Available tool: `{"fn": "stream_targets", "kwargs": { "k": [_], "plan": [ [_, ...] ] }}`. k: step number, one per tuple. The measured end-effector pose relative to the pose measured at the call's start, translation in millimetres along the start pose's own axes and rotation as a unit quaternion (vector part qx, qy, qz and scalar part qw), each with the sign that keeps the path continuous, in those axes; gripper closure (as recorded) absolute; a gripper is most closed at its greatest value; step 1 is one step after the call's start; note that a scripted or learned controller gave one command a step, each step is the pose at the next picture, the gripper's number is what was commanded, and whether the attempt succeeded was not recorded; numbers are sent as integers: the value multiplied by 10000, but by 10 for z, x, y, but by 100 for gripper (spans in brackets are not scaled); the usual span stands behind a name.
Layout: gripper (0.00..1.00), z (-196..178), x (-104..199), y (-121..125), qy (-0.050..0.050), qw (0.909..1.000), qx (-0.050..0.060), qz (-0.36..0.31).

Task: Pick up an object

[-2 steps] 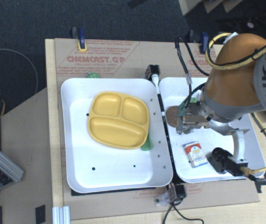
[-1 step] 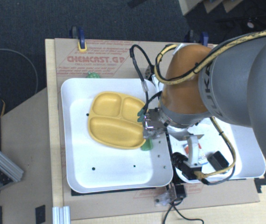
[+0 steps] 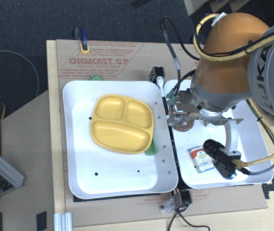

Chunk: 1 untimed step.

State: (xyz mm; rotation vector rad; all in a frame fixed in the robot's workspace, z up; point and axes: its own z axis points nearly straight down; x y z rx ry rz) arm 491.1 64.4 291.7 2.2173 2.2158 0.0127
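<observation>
A yellow three-compartment plate (image 3: 122, 123) lies in the left bin (image 3: 79, 167). A green thing (image 3: 151, 149) pokes out from under the plate's lower right edge. In the right bin (image 3: 257, 172), a small red, white and blue packet (image 3: 202, 159) lies near the front left. My gripper (image 3: 179, 112) hangs low over the right bin's left side, close to the wall between the bins. A small brownish round thing (image 3: 184, 124) sits right under it; whether the gripper holds it cannot be made out. The arm's orange band and wrist hide the back of the right bin.
A bare white floor surrounds the plate in the left bin. A brown board (image 3: 103, 59) with red print lies behind the bins, with a blue and yellow clamp (image 3: 83, 41) at its back edge. Cables (image 3: 173, 52) run down to the wrist.
</observation>
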Motion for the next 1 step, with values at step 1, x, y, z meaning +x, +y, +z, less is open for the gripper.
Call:
{"fn": "stream_targets", "kwargs": {
  "k": [1],
  "plan": [
    [100, -1116, 244, -101, 16, 10000, -15, -28]
  ]
}}
